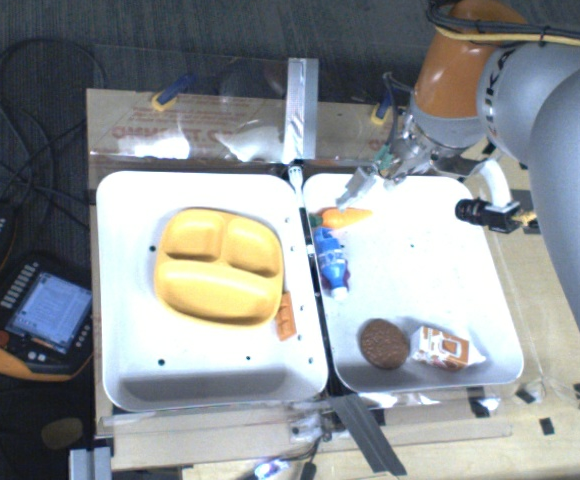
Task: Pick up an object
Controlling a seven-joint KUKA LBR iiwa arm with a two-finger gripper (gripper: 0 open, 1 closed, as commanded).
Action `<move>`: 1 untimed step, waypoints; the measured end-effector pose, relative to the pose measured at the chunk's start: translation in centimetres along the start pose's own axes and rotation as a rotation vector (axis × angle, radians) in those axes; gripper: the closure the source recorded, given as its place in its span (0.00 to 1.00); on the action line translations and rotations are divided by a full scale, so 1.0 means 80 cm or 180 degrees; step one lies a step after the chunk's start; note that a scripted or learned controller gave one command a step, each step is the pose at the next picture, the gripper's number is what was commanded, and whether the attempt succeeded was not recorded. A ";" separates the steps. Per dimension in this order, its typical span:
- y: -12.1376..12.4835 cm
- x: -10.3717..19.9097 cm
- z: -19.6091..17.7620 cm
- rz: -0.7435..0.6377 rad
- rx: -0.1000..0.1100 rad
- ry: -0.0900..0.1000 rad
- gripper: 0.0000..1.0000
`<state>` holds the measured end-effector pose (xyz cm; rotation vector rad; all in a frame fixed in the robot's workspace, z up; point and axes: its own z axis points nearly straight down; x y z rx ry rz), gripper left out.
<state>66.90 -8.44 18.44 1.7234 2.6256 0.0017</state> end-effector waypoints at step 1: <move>-0.014 -0.028 0.090 -0.0253 0.0016 -0.0006 0.00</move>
